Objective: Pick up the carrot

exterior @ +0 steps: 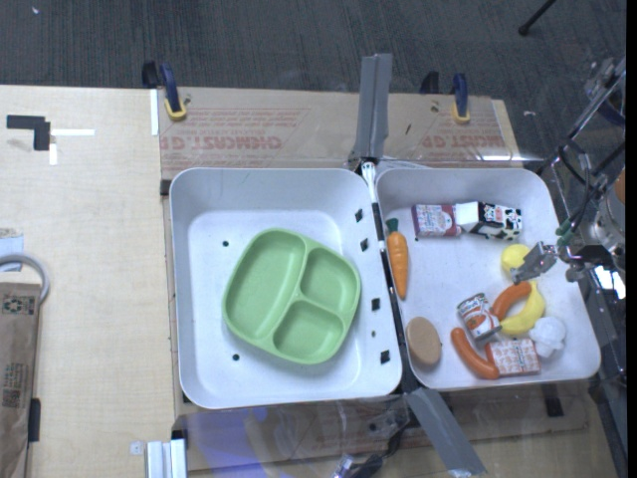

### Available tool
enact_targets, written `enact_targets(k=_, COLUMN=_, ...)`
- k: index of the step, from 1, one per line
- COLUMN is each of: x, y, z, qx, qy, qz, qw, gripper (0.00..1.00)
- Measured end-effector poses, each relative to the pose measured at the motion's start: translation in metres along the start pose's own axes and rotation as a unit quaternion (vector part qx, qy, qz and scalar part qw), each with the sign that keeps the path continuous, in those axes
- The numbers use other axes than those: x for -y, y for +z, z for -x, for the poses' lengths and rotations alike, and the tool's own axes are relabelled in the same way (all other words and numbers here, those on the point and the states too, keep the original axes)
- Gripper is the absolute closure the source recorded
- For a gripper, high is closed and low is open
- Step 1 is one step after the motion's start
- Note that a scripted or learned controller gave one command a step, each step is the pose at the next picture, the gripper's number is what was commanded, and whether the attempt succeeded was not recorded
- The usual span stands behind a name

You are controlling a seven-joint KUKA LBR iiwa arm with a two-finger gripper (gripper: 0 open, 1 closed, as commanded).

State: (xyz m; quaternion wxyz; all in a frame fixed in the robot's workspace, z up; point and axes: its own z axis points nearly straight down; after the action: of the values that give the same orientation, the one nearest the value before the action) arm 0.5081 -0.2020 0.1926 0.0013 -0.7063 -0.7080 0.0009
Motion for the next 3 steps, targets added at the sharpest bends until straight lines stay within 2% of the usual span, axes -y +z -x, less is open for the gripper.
enact_targets(k=1, x=0.008, y=0.102, z=0.018, qx=-0.002, qy=-0.197, qz=0.001, qw=0.9805, gripper=0.00)
enact_targets(k=2, x=-0.084, y=0.058, z=0.011, qx=0.002, qy=-0.194, qz=0.003, qw=0.9810, gripper=0.00)
enact_targets(k=3, x=-0.106, y=0.013, z=-0.058, qx=0.002, qy=-0.272, qz=0.003, qw=0.9623, gripper=0.00)
